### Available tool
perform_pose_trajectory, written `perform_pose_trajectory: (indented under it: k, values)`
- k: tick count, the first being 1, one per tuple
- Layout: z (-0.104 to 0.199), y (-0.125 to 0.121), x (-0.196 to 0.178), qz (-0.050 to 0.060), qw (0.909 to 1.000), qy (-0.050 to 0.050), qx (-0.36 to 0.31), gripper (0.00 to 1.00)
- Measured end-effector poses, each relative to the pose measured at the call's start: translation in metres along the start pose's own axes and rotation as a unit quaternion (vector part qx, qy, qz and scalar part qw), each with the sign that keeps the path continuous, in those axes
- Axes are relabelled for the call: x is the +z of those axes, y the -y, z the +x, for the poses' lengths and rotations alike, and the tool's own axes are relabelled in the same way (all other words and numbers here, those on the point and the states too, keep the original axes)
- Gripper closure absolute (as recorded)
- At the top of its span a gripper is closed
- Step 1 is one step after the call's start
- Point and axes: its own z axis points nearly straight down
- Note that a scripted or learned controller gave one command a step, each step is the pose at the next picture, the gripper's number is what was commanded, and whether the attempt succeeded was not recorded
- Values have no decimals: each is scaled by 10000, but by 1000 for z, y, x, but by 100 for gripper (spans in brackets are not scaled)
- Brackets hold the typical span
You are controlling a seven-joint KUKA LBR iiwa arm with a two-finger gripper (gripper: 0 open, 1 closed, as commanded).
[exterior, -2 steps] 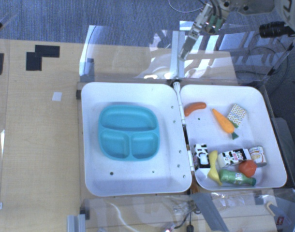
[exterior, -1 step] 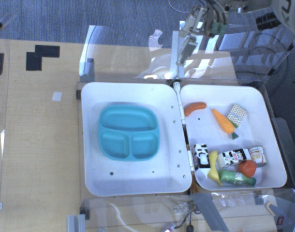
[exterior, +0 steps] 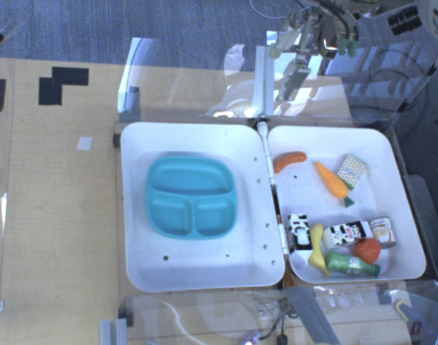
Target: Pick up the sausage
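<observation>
Orange sausage (exterior: 289, 161) lies plain; pincer (exterior: 299, 63) blurred above bin.

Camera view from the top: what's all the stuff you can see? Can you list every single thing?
White bins: 2, white, side by side on the bench.
Divided plate: 1, blue, in the left bin.
Sausage: 1, orange-red, right bin, upper left by the divider.
Carrot: 1, orange, right bin, middle top.
Patterned packet: 1, white and yellow, right of the carrot.
Cartons: 2, black and white, right bin front.
Banana: 1, yellow, front.
Green bottle: 1, front edge.
Tomato: 1, red, front right.
Can: 1, front right.
Gripper: 1, grey, above the bins' far edge.
</observation>
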Motion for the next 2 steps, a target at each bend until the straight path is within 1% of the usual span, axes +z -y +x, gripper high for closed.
perform_pose_trajectory:
  k: [1, 2]
  values:
    - [0, 0, 0, 0, 10000, -1, 0, 0]
    - [-5, -1, -1, -5, 9930, 12, -1178, 0]
